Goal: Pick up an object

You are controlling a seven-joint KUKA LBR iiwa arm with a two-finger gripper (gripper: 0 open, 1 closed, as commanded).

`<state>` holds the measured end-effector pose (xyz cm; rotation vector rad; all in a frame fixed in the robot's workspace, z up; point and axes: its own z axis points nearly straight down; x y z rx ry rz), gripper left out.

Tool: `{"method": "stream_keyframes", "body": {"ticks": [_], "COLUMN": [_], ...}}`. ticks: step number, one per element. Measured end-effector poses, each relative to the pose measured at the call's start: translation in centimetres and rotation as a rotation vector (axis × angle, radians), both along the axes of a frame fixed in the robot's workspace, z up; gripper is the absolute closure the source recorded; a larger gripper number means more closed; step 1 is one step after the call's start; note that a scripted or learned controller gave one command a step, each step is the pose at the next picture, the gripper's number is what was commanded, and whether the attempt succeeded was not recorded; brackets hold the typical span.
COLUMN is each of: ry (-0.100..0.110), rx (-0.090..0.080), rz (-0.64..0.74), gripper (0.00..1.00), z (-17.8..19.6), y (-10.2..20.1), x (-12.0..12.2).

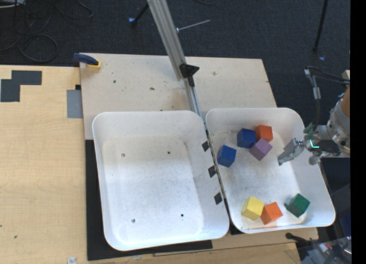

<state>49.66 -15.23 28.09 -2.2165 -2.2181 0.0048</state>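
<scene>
Seven cubes lie in right bin [286, 117]; gripper [293, 151] at rim, finger state indiscernible, nothing seen held; pick not yet done.

The arm [341, 121] is running off the right edge, leaving most of it cut off. The gripper [290, 153] is showing too small and blurred to judge its state.
</scene>
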Motion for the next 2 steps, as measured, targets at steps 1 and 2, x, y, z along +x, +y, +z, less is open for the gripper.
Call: {"method": "stream_keyframes", "body": {"ticks": [1,2], "ry": [-0.004,0.002], "rx": [-0.001,0.001], "rz": [-0.003,0.000], "gripper": [0.00,0.00], "z": [0.2,-5.3], "y": [-0.1,0.6], "x": [0.0,-0.8]}}
